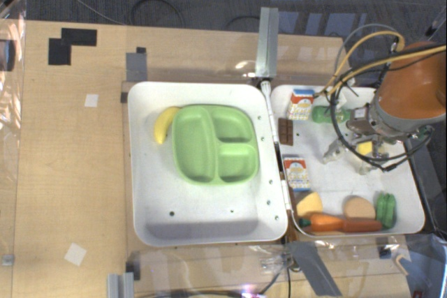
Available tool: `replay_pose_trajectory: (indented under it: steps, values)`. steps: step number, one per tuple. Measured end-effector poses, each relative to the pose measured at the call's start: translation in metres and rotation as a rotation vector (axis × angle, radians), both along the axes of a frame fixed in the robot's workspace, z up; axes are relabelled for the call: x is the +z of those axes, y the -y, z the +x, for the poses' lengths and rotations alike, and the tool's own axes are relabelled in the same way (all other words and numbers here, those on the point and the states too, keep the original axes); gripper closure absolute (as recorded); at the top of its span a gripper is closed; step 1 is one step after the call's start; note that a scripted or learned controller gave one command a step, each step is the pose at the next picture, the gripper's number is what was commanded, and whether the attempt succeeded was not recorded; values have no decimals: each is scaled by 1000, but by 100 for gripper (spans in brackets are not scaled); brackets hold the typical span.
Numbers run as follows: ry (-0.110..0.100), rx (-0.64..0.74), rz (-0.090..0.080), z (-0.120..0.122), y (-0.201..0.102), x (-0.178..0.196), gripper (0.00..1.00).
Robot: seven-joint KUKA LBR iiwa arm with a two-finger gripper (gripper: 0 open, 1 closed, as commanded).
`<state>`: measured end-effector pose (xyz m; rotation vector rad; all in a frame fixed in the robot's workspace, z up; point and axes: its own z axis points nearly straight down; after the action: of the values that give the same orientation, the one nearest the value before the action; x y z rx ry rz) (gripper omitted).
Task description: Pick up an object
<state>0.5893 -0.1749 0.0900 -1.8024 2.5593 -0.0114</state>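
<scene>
Camera view from above a wooden desk shows two shallow white bins side by side, with the grey arm and its orange band reaching in from the right over the right bin. The end effector hangs low above that bin's middle, amid looping cables, and whether it is spread or closed cannot be told; a small yellow piece shows right at it, but no grasp can be made out. Objects available for picking lie around it: a small carton with a red, white and blue label at the far left corner, a green item just beside it, a dark brown bar against the left wall, and a second, similar carton nearer the front. Along the front wall sit a yellow wedge, an orange carrot, a reddish sausage-like piece, a tan rounded piece and a dark green ridged item, packed close together. In the left bin, a light green divided plate lies near the middle, with a yellow banana touching its left edge. Black square patches mark the desk's far left corner.
</scene>
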Motion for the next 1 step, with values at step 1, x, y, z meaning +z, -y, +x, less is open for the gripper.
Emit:
replay_pose_trajectory:
  steps: [1]
  values:
    - [15,6,2,5,-4,15,100]
